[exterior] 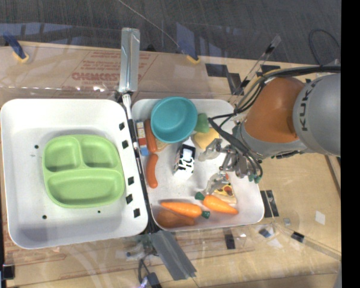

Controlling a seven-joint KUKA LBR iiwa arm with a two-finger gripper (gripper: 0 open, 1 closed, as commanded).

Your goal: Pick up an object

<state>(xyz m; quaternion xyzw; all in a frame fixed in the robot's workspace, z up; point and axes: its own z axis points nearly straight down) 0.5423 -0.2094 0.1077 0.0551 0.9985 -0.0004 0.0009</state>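
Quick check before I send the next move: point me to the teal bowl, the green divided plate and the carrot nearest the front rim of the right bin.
teal bowl [173, 119], camera view, inside bottom.
green divided plate [83, 170], camera view, central ridge.
carrot [181, 209], camera view, mid-body.

Right bin is crowded: teal bowl at the far side, carrots along the near wall, sausage by the divider. Open floor is left mid-bin. Left bin is largely taken by the green tray; margins are free.
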